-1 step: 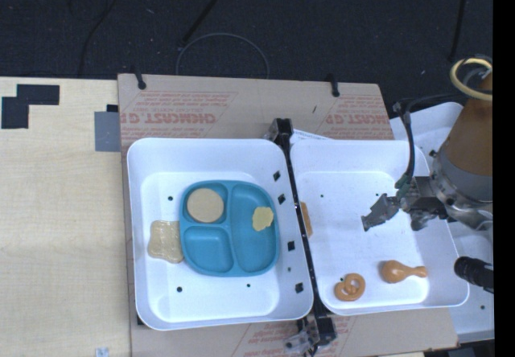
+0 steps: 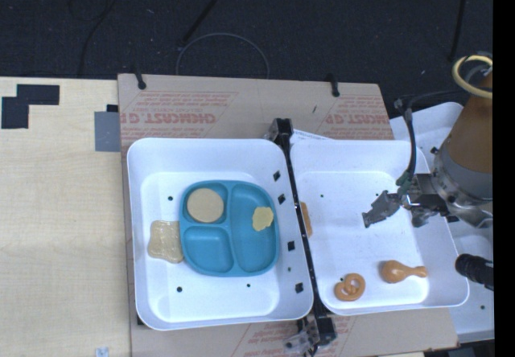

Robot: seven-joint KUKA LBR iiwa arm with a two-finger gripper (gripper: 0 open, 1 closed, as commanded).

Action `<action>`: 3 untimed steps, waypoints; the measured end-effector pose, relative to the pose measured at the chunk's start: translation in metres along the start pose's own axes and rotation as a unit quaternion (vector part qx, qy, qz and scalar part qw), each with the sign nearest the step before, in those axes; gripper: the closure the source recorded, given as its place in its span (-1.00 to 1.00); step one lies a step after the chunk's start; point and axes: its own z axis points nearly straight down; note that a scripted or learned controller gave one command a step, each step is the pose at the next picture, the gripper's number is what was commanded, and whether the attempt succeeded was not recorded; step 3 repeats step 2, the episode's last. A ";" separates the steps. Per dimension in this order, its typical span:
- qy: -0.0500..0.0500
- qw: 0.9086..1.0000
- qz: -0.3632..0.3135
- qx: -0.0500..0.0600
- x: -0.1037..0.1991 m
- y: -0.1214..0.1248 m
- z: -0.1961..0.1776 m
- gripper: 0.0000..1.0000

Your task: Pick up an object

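Hovering over the right bin [image 2: 378, 158], my claw [image 2: 380, 212] hangs with nothing pinched in it; how far its fingers are spread I cannot tell from this slant. I judge this the approach step, with no grasp begun yet. Candidates lie just below and toward me from the claw: a drumstick-shaped piece [image 2: 402, 271] near the bin's front wall, and a pretzel [image 2: 350, 287] beside it, a little further off my arm's side. Beyond the divider, well apart from the claw, the left bin [image 2: 153, 307] bears a blue tray [image 2: 229, 255] with a round patty [image 2: 204, 204] and a small yellow piece [image 2: 262, 219], plus a toast piece [image 2: 165, 240] beside it. Next I should probably centre over the drumstick-shaped piece, align across its narrow neck, then descend.
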 end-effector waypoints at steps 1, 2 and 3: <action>0.000 1.000 0.000 0.002 0.002 -0.004 0.044 -1.00; 0.001 1.000 0.000 0.003 0.005 -0.004 0.108 -1.00; 0.001 1.000 0.000 0.003 0.005 -0.004 0.108 -1.00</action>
